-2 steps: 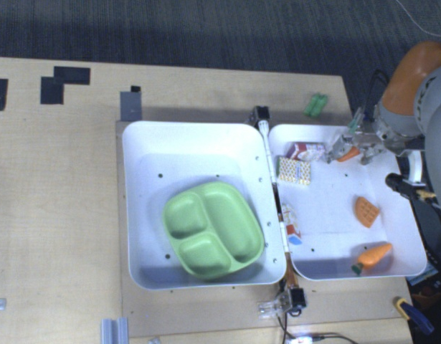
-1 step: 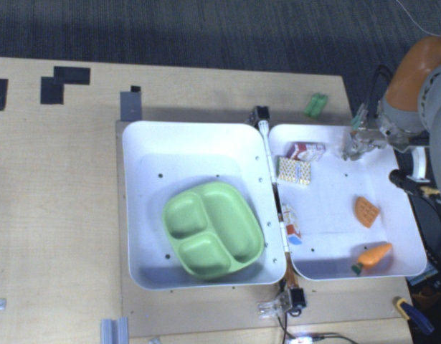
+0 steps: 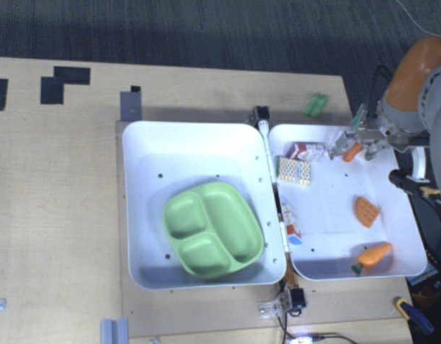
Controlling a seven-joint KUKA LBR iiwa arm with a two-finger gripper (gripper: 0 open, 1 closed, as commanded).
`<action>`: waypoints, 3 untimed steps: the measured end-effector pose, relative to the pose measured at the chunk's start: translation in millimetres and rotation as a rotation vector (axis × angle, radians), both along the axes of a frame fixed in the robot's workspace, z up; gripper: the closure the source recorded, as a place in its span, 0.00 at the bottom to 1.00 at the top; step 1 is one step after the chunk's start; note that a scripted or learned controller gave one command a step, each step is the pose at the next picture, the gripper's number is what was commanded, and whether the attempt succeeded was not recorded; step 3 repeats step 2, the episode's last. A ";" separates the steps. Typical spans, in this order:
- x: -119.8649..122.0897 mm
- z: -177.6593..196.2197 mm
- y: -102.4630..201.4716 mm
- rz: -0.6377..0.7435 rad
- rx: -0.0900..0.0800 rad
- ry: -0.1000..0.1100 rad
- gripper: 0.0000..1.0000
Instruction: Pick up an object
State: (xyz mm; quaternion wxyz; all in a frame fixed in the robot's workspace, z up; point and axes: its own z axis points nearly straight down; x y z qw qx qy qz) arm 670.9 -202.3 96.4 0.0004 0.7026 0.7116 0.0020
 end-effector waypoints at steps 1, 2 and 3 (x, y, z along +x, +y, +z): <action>1.8 12.2 0.6 0.005 -0.002 -0.005 1.00; -28.6 119.2 75.9 -0.006 -0.002 -0.005 1.00; -28.6 119.2 75.9 -0.006 -0.002 -0.005 1.00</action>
